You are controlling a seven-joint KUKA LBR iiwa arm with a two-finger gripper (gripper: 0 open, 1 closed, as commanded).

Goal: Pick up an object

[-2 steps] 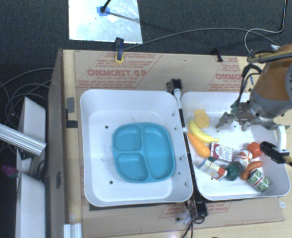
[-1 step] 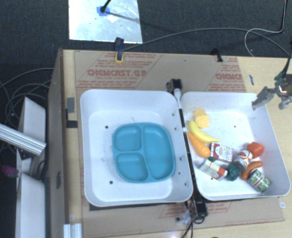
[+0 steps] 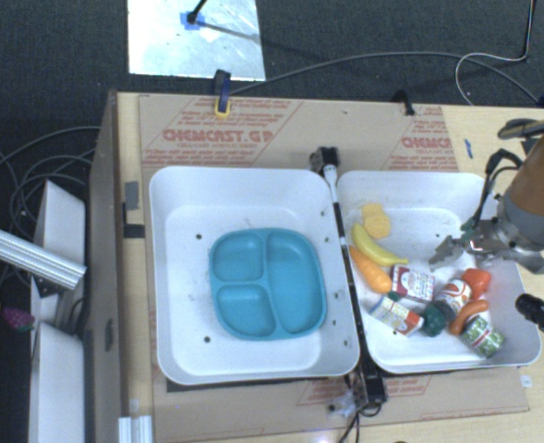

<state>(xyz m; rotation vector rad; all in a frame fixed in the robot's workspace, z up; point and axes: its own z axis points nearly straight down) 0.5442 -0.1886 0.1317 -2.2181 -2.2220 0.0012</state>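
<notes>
Camera view: the gripper [image 3: 458, 245] is positioned over the right bin [image 3: 410, 190], near its right wall, with its fingers spread and nothing between them. Candidate objects lie in the same bin: a banana [image 3: 374, 246] beside a carrot [image 3: 370, 273] at the left wall, and a cluster (small packaged items, details unclear) just below the fingertips, including a tomato [image 3: 476, 281]. The left bin [image 3: 244, 185] contains a blue divided plate [image 3: 267, 281].
</notes>
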